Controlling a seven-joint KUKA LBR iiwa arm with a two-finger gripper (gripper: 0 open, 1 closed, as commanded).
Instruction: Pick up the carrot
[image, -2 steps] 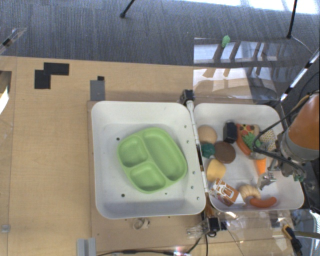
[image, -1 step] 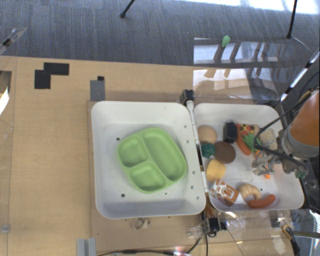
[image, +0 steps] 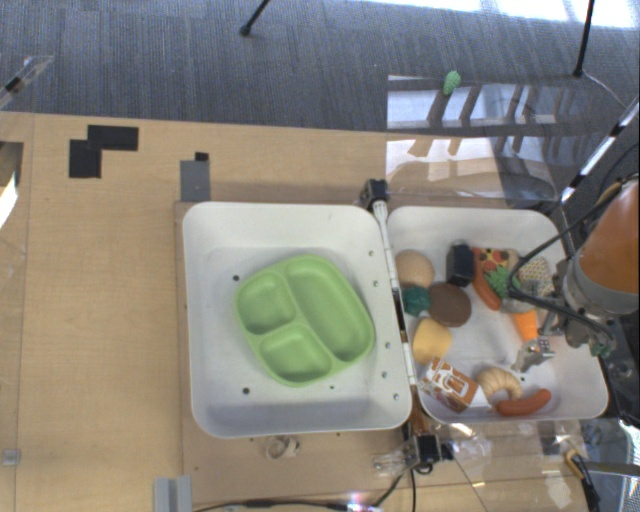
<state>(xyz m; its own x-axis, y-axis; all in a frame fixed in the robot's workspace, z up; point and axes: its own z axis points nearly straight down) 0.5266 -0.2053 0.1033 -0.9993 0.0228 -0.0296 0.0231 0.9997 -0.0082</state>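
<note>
Lying in the right bin (image: 590, 395), toward its right edge, the carrot (image: 525, 324) is seen as a short orange piece pointing down toward the near edge. It is partly overlapped from the right by the gripper (image: 534, 353), whose metal fingertips (image: 528, 358) are set just below the carrot's lower end; whether they are spread or pressed together cannot be told, and the carrot is not seen between them. A pizza slice toy (image: 490, 268) is placed just left of and above the carrot, with a black block (image: 460, 264) beside it. Further left, along the bin's left edge, a tan bun (image: 414, 268), a dark green piece (image: 415, 298), a brown round item (image: 451, 304) and a yellow wedge (image: 432, 340) are gathered. Near the bin's front edge, a croissant (image: 497, 379) is laid against a sausage (image: 523, 402), and an orange-and-white packet (image: 449, 385) sits at the front left corner. The arm (image: 608, 262) is brought in over the right edge of the bin. The left bin (image: 205, 400) carries a green divided plate (image: 303, 318) at its centre.
</note>
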